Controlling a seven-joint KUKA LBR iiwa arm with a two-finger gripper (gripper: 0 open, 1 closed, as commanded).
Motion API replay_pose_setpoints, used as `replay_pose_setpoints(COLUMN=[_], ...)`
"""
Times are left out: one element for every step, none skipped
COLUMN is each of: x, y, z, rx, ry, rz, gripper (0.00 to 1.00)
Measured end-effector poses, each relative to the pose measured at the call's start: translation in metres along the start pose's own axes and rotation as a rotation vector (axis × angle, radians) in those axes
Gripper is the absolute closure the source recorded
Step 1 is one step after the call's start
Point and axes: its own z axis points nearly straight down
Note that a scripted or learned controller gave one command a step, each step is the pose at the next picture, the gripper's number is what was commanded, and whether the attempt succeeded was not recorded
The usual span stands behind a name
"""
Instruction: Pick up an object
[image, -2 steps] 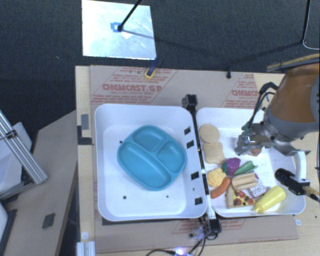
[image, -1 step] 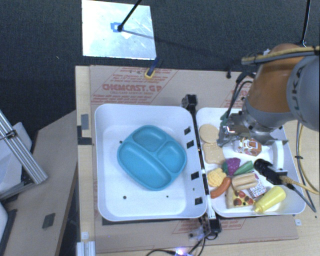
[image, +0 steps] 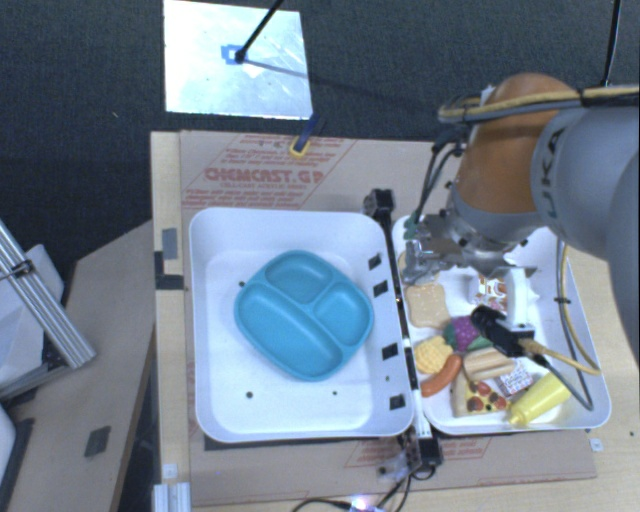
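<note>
Crowding the right bin: toy foods beneath arm.

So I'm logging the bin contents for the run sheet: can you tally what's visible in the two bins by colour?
Blue: 1, the blue divided plastic plate
Yellow: 2, the yellow squeeze bottle, the yellow toy corn
Tan: 1, the tan toast slice
Purple: 1, the purple toy grapes
Orange-red: 1, the toy carrot
Total: 6; others are too cluttered to tell.
</note>
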Motion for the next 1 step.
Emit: replay_pose_setpoints(x=[0.0492], y=[0.0041], z=[0.0073], rx=[0.001], ry=[-0.001], rz=[0.003], gripper=[1.00])
